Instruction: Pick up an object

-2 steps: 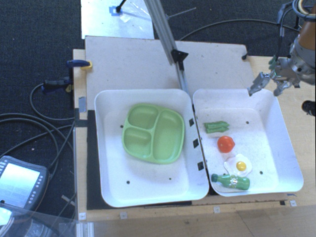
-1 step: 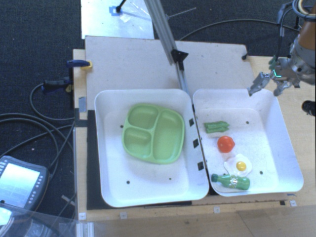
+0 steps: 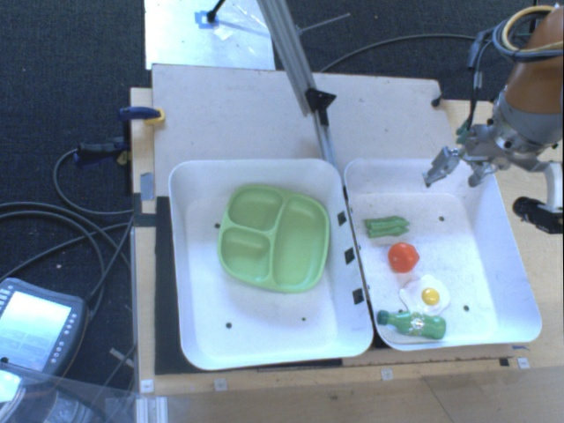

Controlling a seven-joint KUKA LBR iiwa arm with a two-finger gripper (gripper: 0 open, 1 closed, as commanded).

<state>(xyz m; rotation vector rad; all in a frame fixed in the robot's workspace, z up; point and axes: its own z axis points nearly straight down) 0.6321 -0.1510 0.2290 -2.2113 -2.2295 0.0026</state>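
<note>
A beige bench [image 3: 264, 113] on dark carpet bears two white bins side by side. The gripper [image 3: 458, 172] is held above the far edge of the right bin [image 3: 493, 245], its two fingers spread apart with nothing between them. Nearest below it lies a green pea pod [image 3: 386, 226]; beyond that are a red tomato [image 3: 403, 256], a fried egg [image 3: 427, 295] and a green bottle [image 3: 414, 324]. Well to its left, a green divided plate [image 3: 275, 237] rests in the left bin [image 3: 198, 324].
</note>
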